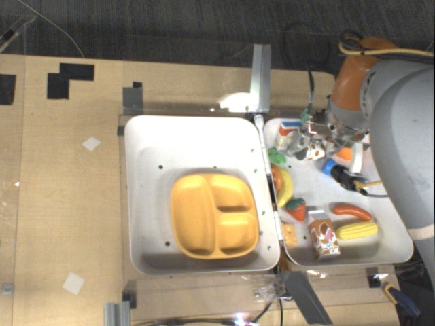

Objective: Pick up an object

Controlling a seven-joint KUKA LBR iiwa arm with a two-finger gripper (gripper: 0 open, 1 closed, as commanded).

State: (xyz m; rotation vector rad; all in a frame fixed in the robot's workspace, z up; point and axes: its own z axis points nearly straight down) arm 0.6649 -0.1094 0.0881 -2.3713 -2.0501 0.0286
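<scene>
- Nearest the camera, at 6 o'clock of the camera view, a small printed carton (324, 238) is seen standing in the right bin (397, 246), with a corn cob (357, 231) just beside it at 3 o'clock and a red sausage (352, 212) just above that.
- A yellow divided plate (214, 214) is seen lying flat in the left bin (146, 182); it is judged to be a poor target, being broad and shallow.
- A banana (285, 189) and a strawberry (296, 210) are lined along the right bin's 9 o'clock wall, apparently loosely scattered.
- The end effector (311, 140) is lowered into the right bin's 12 o'clock end, over a cluster of small toys (289, 140). Whether it is open or closed cannot be told.
- The likeliest target is judged to be in that cluster, directly under the end effector; the carton and corn lie well apart, toward 5 o'clock.
</scene>
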